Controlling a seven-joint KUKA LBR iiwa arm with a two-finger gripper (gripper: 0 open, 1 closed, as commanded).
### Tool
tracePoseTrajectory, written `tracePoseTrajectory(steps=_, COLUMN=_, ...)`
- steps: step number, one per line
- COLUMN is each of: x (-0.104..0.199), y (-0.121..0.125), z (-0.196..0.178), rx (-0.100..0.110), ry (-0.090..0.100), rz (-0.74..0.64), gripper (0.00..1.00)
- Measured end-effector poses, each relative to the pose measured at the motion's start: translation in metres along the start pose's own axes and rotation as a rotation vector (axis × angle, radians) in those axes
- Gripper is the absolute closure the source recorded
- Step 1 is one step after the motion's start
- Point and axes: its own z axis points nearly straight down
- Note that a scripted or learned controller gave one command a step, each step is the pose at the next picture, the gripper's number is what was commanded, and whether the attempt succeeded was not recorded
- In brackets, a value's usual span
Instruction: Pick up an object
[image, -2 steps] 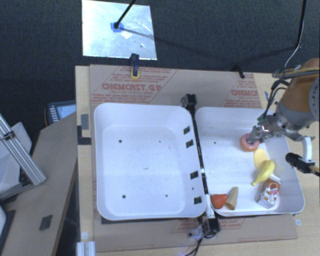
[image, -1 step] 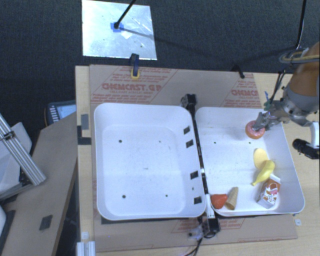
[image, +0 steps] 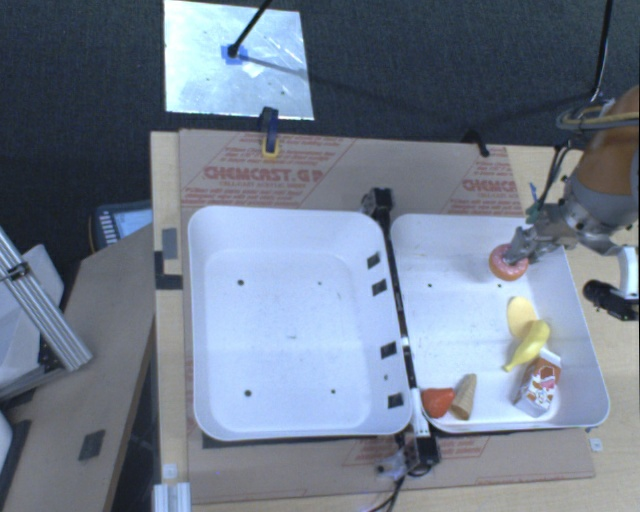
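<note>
We see the arm reaching in from three o'clock, its hand low over the far corner of the right bin, at about one o'clock in that bin. The hand's tip meets a pink doughnut-shaped ring lying on the bin floor; we cannot tell how far the hand is open, nor whether it grips the ring. Toward five o'clock lie a yellow banana and a small carton, touching. At six o'clock a cone rests beside a red piece. The left bin sits at nine o'clock on the worktop.
</note>
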Motion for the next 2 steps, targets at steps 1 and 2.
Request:
tracePoseTrajectory(steps=1, x=-0.001, y=-0.007, z=-0.056, rx=-0.005, ry=-0.002, rz=0.003, gripper=1.0)
tracePoseTrajectory(steps=2, x=0.0, y=-0.039, z=-0.023, rx=0.005, ry=0.001, rz=0.004, gripper=1.0)
